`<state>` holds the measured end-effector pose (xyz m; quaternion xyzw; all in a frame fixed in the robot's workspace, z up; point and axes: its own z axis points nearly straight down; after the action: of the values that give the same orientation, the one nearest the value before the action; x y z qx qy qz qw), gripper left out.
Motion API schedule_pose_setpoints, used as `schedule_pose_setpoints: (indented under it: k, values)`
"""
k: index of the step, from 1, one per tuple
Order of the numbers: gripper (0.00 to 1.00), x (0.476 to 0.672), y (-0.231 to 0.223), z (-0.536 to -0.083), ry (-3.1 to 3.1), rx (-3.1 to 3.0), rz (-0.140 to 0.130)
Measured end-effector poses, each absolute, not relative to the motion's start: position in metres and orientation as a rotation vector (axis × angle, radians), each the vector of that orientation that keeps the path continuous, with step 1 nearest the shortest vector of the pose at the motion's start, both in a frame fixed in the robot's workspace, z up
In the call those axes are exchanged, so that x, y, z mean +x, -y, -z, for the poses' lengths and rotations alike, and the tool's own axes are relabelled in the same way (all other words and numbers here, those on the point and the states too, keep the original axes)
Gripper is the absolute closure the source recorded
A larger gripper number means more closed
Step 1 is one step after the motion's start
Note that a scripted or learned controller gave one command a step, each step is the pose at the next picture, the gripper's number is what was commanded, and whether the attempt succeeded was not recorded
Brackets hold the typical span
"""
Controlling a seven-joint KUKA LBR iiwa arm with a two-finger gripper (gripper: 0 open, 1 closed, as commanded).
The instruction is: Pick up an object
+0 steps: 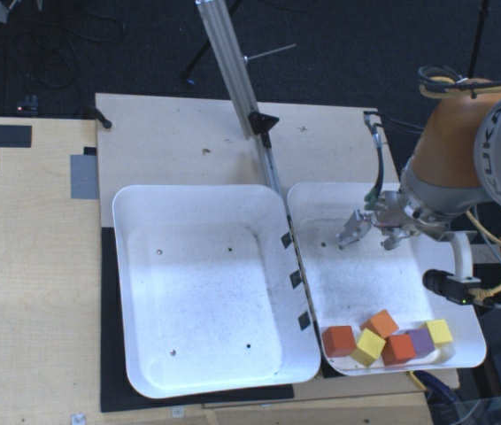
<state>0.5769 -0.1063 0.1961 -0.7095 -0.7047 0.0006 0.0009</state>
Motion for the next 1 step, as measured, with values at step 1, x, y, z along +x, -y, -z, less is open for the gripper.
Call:
schedule_pose_setpoints:
  k: [1]
  values:
    - [0.0,0.5818,0.1494,-0.3365,2.223,-2.23,0.004]
